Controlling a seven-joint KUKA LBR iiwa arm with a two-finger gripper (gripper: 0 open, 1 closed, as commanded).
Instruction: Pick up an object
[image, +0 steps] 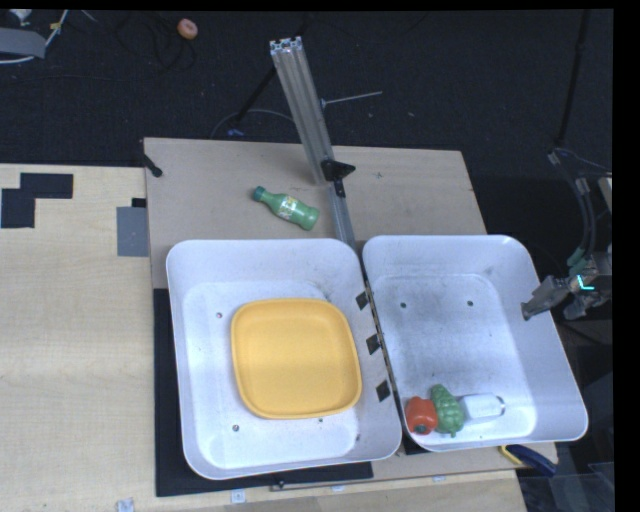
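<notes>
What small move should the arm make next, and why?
Probably swing the gripper in over the right bin toward its near corner, where a red and green toy lies. The gripper sits at the bin's right rim, apart from it.

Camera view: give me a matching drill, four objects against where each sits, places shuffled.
Things:
1. square yellow plastic plate
2. small green plastic bottle
3. red and green toy vegetables
4. grey two-finger gripper

Places:
A. on the bench board behind the bins
B. at the right rim of the right white bin
C. near corner of the right white bin
D. flat in the middle of the left white bin

Pairs: 1-D, 2-A, 3-C, 4-B
</notes>
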